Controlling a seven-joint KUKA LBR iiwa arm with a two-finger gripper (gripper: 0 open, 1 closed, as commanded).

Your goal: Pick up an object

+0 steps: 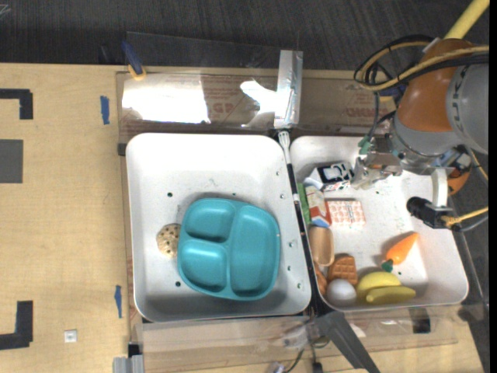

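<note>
Arm: the grey KUKA arm with the orange band (425, 103) reaches in from 3 o'clock and hangs over the back of the right white bin (454, 274).
Gripper: the two-finger gripper (371, 165) sits at about 11 o'clock within that bin; whether it is parted or closed I cannot tell, and nothing is seen clamped in it.
Nearest candidate: a small black-and-white packet (335, 173) lies just beside the gripper, toward 9 o'clock.
Other candidates: a flat red-and-white patterned packet (345, 212) near the bin's middle; an orange carrot-shaped toy (401, 249) at 4 o'clock; a yellow banana toy (386, 286) and a white egg-shaped piece (340, 290) at 6 o'clock; a tan bread-like toy (321, 243) along the 9 o'clock wall.
Left bin: the left white bin (147, 165) holds a teal divided plastic plate (229, 247) with a speckled cookie (167, 239) touching its 9 o'clock edge.
Risk, crowding: the packets lie close to the dividing wall, so a descent there could likely strike the rim or pinch two items together.
Risk, flat items: thin packets lying flat may slip out from under the tips, giving an empty close.
Risk, cables: the black and yellow cables (388, 57) by the wrist could snag.
</note>
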